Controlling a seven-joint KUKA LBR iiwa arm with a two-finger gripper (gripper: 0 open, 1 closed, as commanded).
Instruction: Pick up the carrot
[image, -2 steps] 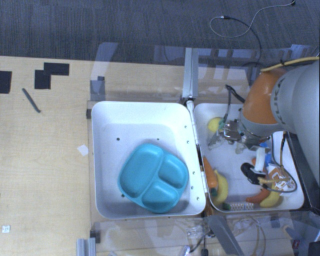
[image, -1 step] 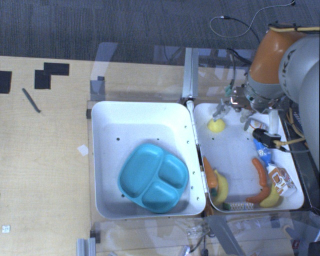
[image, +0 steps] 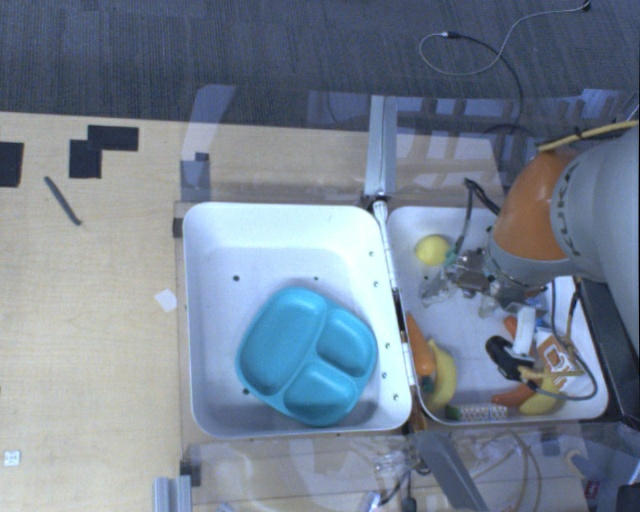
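1. Reaching in from the right, the grey arm (image: 590, 215) with its orange band (image: 525, 215) hangs over the right-hand bin (image: 400, 235).
2. The gripper (image: 462, 278) sits low in that bin's upper half, just below a yellow lemon (image: 432, 249); whether it is released or clenched cannot be told from this angle, and nothing is seen gripped.
3. The carrot (image: 420, 350) lies against the bin's left wall, toward the front, touching a yellow banana (image: 443, 376) beside it and apart from the gripper.
4. More items crowd the front right corner of the same bin, partly hidden by the arm.
5. The left-hand bin (image: 210, 300) holds a blue divided plate (image: 305, 352), resting tilted near its front.
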